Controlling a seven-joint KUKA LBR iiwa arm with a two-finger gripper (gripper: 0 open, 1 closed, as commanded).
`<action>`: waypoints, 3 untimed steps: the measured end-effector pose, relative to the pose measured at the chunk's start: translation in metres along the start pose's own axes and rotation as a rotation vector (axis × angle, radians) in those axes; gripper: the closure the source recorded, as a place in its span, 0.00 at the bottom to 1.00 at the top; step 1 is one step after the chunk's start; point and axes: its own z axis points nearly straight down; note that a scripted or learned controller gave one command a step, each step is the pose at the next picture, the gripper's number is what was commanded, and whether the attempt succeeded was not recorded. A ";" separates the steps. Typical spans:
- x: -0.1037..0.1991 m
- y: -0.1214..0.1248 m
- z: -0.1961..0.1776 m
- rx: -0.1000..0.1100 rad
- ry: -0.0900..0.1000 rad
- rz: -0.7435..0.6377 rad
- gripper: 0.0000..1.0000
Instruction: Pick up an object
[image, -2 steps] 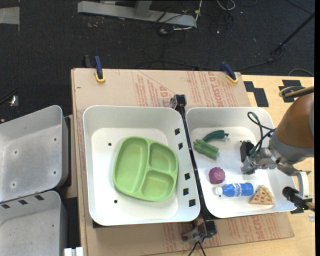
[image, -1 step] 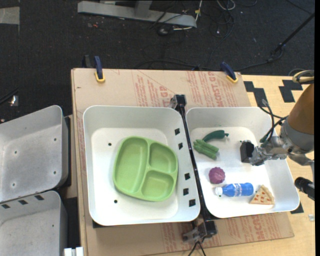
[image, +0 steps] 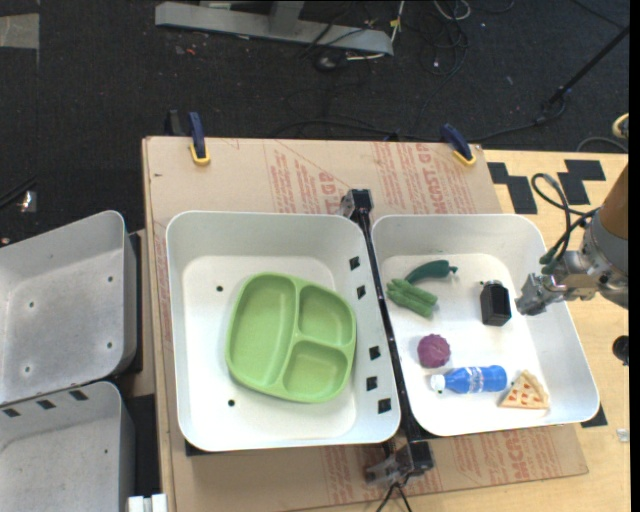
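Note:
The right bin holds several small objects: a green pepper, a green bean bundle, a black block, a purple ball, a blue bottle lying on its side and a pizza slice. My gripper hangs at the bin's right wall, just right of the black block and apart from it. Nothing shows between its tips.
The left bin carries a light green divided plate. White trays lie off the bench at the left. Clamps hold the board's far edge. Cables run near the arm at the right.

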 end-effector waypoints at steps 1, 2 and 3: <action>0.050 0.012 -0.011 0.003 0.003 -0.004 1.00; 0.103 0.017 -0.021 0.004 0.003 -0.005 1.00; 0.167 0.024 -0.022 0.005 0.004 -0.006 1.00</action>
